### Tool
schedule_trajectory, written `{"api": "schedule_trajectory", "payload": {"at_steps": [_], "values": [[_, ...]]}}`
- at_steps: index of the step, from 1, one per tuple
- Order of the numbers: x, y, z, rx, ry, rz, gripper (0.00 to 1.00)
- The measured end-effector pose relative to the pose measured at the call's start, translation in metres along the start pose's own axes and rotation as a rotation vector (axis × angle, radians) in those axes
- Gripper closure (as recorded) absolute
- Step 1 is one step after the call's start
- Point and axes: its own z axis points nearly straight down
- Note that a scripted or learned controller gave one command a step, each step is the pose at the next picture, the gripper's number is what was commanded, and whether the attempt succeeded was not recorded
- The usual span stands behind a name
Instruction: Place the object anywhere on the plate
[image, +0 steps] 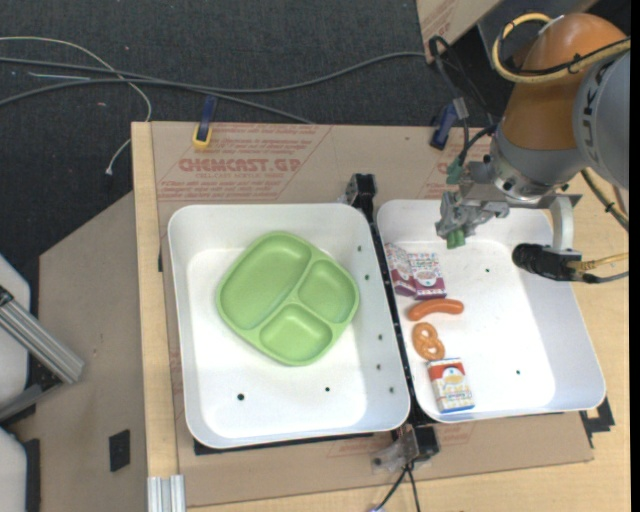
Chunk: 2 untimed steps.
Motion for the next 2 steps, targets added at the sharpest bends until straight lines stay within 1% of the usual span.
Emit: {"api": "schedule_trajectory", "payload": {"at_steps": [1,2], "values": [[0.052,-0.014,0.009,0.002,0.000,-0.001,1.00],[0.109,-0.040,0.005,0.002,0.000,-0.002,1.00]]}}
